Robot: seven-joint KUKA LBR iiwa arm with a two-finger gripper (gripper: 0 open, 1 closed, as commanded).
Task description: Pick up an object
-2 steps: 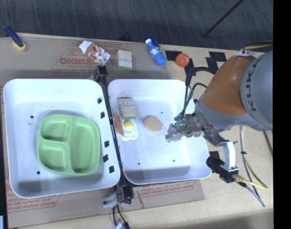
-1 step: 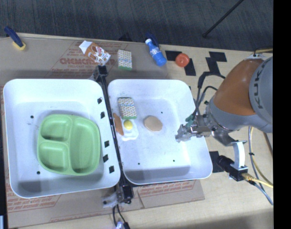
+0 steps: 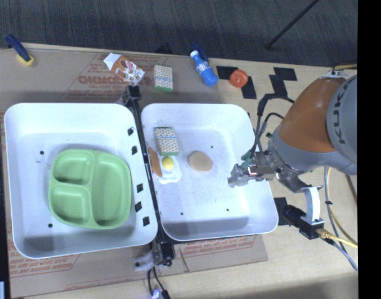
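Starting near: cardboard sheet with red print lies under both bins, on a tan bench top. Black clips sit at the near end of the seam between the bins.

Left bin: shallow, smooth white plastic, rounded corners. Holds one light-green plate, glossy, rounded-square, split into three compartments, nothing in them.

Right bin: same shape and material. Four items, all in its left-centre part. Fried-egg piece, flat white with a yellow dome, lies beside an orange-brown sausage-like piece close to the left wall. Tan oval bun-shaped piece, smooth and matte, sits just right of the egg, apart from it. Small box with a green and white pattern sits just beyond the egg.

Gripper: low over the right side of the right bin, near the right wall, well apart from the tan oval. Small metallic assembly with cables; nothing visible in it, and I can't tell how wide it is set. Arm comes in from the right, orange band above grey wrist.

Far, on the cardboard beyond the bins: a second patterned box, a crinkled white and orange wrapper, a blue bottle lying flat, a round orange-red piece. A blue and yellow clamp sits at the far left corner.
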